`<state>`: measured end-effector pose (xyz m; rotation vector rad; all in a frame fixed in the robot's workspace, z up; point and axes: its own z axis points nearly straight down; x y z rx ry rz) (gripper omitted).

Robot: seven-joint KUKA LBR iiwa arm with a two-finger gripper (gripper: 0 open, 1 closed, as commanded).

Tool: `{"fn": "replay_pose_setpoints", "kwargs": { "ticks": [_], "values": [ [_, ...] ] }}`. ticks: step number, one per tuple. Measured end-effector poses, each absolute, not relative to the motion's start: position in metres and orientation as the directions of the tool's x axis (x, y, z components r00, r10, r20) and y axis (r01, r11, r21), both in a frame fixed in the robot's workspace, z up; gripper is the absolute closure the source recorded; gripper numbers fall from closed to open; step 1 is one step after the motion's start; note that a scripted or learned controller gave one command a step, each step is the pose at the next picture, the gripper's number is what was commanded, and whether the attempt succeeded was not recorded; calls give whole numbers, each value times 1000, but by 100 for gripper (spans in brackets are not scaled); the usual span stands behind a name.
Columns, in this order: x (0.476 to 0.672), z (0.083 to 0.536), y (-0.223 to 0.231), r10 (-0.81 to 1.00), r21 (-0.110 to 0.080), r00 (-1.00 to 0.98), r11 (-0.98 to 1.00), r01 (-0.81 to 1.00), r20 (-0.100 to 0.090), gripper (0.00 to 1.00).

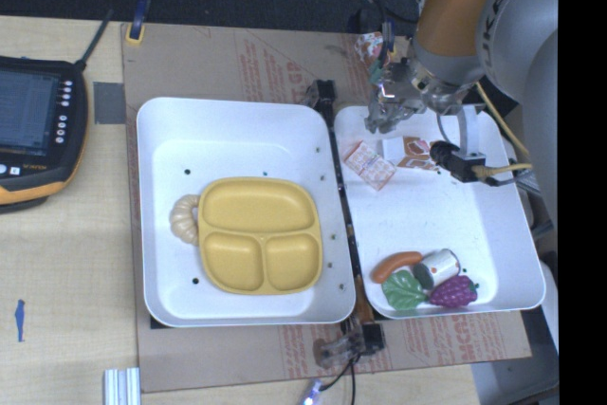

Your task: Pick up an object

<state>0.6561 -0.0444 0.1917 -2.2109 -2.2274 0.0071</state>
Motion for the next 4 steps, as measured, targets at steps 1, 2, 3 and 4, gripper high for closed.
{"fn": "replay_pose_setpoints", "kwargs": {
  "ticks": [1,2,3,4],
  "values": [
    [614,192,-54,1000,-5,-5,5,1000,-2,100],
    [589,143,-103,1000,-5,-4,4,1000,-2,100],
    [605,192,0,1000,-3,-8,8,1000,-1,100],
    [588,192,-77,1000,-5,-3,3,1000,-1,100]
  ]
}}
